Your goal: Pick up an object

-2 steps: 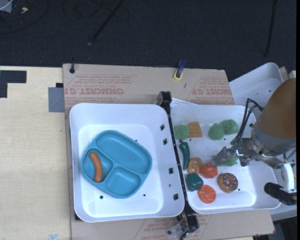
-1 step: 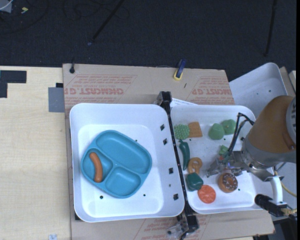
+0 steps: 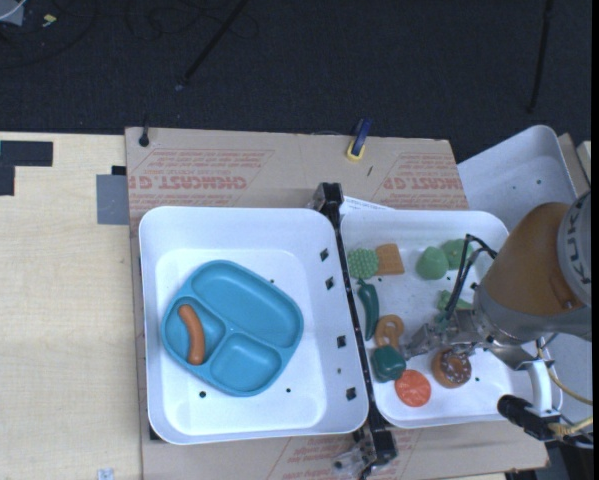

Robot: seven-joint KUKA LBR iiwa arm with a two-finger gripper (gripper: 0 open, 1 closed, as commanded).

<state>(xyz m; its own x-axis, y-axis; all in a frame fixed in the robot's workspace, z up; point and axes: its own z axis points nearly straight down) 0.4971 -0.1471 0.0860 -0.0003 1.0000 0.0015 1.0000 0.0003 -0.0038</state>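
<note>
reaching low into right bin (image 3: 484,230) from the right, gripper (image 3: 431,340) hovering among toy food, finger state impossible to tell, dark teal piece (image 3: 387,364) just left of gripper, red-orange disc (image 3: 413,388) just below it, chocolate donut (image 3: 452,369) beside it, sitting in left bin (image 3: 229,230), blue divided plate (image 3: 233,326) holding hot dog (image 3: 192,333)

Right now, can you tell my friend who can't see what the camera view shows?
A grey robot arm reaches from the right over a white bin of toy food. The white bin beside it holds a blue plate with a small sausage on it.
</note>
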